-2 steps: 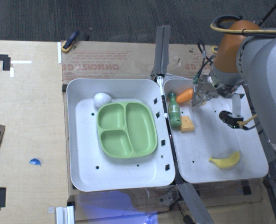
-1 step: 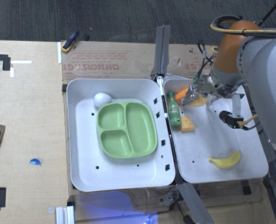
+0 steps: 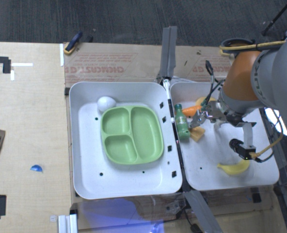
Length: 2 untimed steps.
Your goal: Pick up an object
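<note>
The left bin [image 3: 80,144] holds a green divided plate [image 3: 132,134] and a white ball [image 3: 106,102]. The right bin [image 3: 206,171] holds a green bottle [image 3: 182,124], carrot [image 3: 190,111], tan block [image 3: 197,133] and banana [image 3: 234,168]; the gripper [image 3: 205,115] hangs over the carrot

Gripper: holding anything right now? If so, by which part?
Cannot tell. The gripper sits low in the right bin among the green bottle, carrot and tan block; no grasp is visible.

Tray [image 3: 132,135] in left bin [image 3: 80,144]; banana [image 3: 234,168] in right bin [image 3: 206,174].
</note>
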{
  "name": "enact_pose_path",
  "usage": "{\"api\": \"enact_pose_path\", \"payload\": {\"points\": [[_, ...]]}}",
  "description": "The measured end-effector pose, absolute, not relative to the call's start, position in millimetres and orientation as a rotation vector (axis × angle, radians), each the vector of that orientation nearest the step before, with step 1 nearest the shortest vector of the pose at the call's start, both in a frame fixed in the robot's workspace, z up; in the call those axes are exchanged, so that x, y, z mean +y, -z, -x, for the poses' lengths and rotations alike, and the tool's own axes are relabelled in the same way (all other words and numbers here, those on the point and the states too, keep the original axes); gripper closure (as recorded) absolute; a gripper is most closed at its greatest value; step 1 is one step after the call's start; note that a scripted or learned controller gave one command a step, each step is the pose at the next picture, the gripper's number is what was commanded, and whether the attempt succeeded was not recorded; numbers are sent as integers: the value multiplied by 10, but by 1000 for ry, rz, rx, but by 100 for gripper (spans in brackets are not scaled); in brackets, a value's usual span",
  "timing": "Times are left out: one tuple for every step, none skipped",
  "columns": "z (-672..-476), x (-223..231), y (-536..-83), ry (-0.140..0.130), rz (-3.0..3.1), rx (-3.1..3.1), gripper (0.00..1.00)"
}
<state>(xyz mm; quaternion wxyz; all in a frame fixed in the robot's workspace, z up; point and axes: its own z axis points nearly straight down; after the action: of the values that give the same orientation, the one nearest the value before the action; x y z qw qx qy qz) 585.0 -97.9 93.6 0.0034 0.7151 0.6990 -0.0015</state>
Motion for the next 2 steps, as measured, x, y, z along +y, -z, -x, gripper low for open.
{"api": "enact_pose_path", "payload": {"points": [[-5897,-535,-1910,3,-2080,2355,0],[-5317,-1033,-912,1,-1963,2453,0]]}}
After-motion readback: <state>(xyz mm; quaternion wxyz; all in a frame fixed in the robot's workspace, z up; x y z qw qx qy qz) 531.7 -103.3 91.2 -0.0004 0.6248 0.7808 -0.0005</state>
